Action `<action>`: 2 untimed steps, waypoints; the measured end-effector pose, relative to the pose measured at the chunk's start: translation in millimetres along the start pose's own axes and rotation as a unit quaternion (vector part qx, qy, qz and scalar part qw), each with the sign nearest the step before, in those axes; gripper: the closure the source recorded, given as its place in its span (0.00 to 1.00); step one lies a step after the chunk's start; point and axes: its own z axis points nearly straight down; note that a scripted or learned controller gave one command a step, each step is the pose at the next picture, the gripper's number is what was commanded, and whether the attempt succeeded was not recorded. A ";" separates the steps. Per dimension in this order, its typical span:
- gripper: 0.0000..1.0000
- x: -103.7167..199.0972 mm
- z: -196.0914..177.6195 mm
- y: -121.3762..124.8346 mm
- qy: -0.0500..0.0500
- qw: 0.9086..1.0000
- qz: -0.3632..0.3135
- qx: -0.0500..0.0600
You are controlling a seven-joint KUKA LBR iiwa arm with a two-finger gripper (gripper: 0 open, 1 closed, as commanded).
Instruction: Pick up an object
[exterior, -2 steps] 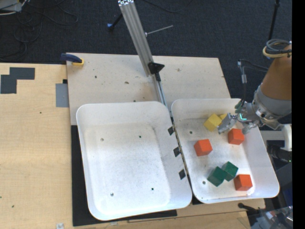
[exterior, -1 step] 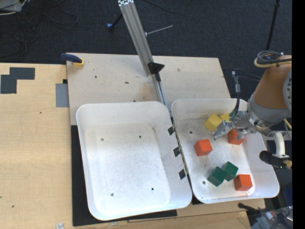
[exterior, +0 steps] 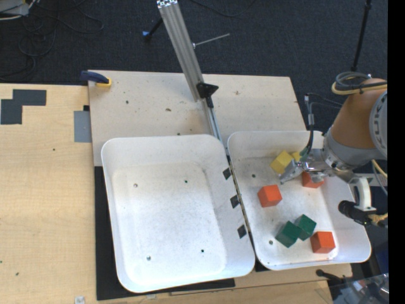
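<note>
Sitting in the right white bin: a yellow plastic block, a small orange cube, a second orange-red cube, two dark green blocks and a third orange cube.
Right white bin: lying just right of the left white bin, their inner rims nearly touching.
Yellow plastic block: resting in the upper middle of the right white bin, tilted.
Metal two-finger gripper: hanging low over the right white bin, between the yellow plastic block and the second orange-red cube, close beside both.
Finger state: too small and cluttered to tell whether they are apart or together; nothing is visibly sitting between them.
Small orange cube: lying below the gripper, near the right white bin's centre.
Dark green blocks: touching each other toward the right white bin's near edge, the third orange cube just right of them.
Grey arm with orange band: reaching in over the right white bin's right rim.
Left white bin: sitting beside the right white bin.
Slanted aluminium bar: rising behind the right white bin's far left corner.
</note>
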 end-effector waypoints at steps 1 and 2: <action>1.00 -0.9 -7.2 -0.7 -0.001 1.000 0.002 0.001; 1.00 -2.6 -50.3 -3.1 0.004 1.000 0.000 0.011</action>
